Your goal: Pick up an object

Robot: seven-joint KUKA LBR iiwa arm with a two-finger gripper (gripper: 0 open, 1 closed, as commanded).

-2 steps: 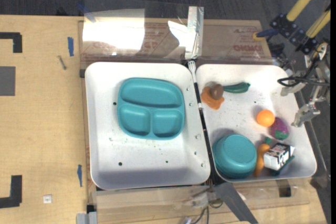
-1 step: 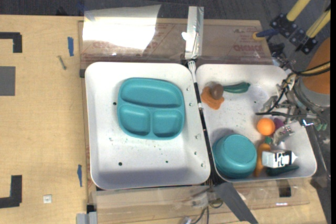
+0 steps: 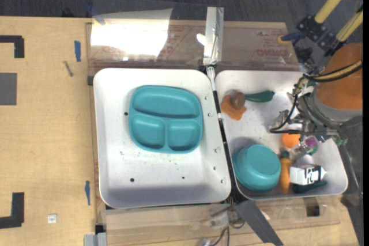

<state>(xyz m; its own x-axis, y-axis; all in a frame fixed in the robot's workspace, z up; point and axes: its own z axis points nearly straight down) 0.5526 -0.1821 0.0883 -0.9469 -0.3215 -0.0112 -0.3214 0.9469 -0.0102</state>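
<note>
Two white bins on worktop. Left bin [image 3: 109, 124] holds teal divided plate [image 3: 166, 118]. Right bin [image 3: 340, 178]: teal bowl [image 3: 257, 167] near front, orange thing [image 3: 290, 140] beside bowl, under jaws [image 3: 300, 134]; jaw state: cannot tell.

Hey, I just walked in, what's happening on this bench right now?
A grey robot arm with an orange band reaches in from the right, and its pincer is low over the right bin, among small items near its right wall. That bin also holds an upside-down teal bowl, a brown and orange toy, a teal piece and a white labelled item. The left bin holds a teal divided plate. Nothing can be seen gripped.
</note>
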